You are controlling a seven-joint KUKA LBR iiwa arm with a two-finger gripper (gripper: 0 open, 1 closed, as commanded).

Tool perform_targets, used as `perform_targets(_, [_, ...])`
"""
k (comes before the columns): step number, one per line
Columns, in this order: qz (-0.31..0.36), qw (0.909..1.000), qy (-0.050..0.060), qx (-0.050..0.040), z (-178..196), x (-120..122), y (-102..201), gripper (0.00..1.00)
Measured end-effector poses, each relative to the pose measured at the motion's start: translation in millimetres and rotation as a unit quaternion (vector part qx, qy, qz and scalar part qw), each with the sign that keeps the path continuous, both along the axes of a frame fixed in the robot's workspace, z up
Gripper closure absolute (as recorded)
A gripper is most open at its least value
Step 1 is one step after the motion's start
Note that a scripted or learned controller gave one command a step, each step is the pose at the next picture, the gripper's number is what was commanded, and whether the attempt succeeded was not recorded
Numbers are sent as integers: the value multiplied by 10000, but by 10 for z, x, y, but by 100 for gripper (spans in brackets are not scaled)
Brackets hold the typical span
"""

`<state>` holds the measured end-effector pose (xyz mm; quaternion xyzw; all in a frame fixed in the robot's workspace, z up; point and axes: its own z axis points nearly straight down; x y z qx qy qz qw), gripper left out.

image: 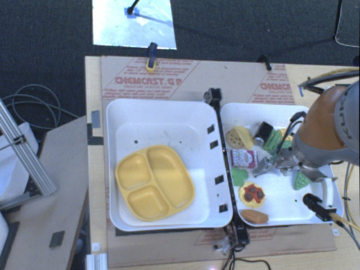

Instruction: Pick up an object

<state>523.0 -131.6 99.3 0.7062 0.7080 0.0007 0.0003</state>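
1. Left bin (pixel 163 114) at frame centre holds a yellow divided tray (pixel 154 181), its long axis running upper-left to lower-right
2. Right bin (pixel 287 210) carries small toy foods, among them a pink packet (pixel 244 158)
3. Gripper (pixel 269 165) hovers just right of the packet; its finger gap cannot be told

Light is even and fairly bright, falling from overhead, so the two white bins (pixel 163 117) read almost blown-out while the dark carpet (pixel 45 32) toward ten o'clock stays dim and grainy. A metal sheet (pixel 134 16) at twelve o'clock throws a pale, hazy glare, and the yellow divided tray (pixel 154 181) casts only a thin soft shadow on its bin floor. Focus is soft throughout, small items at three o'clock blurring together, with slight bowing at the edges.
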Motion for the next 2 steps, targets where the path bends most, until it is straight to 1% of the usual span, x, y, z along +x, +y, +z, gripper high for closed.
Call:
perform_targets(1, [16, 10000, -8, -3, -153, 251, 162, 0])
perform_targets(2, [11, 10000, -1, -1, -147, 327, 143, 0])
